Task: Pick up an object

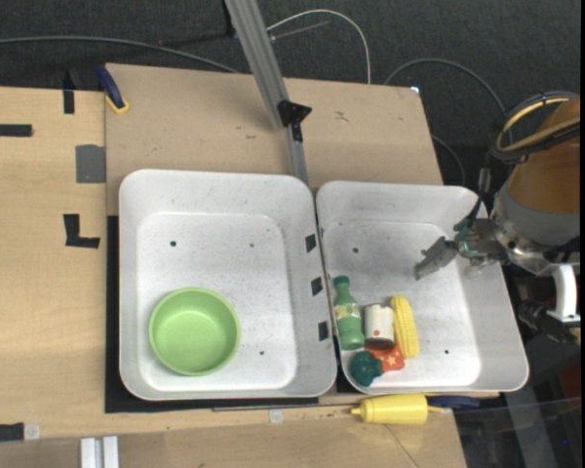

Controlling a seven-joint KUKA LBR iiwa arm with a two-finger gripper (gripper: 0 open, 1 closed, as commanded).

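Over the right bin (487,359), near its upper right part, the end effector (431,258) hangs above bare white floor, with nothing between its fingers; how wide they stand I cannot tell. Well apart from it, at that bin's front left, lie a green bottle (347,315), a small can (378,323), a corn cob (406,326), and red and teal pieces. A green bowl (194,331) sits in the left bin (214,203). A yellow bottle (395,409) lies on the counter (195,115) just beyond the right bin's front rim.

Wooden bench (39,261); dark carpet floor (448,18)
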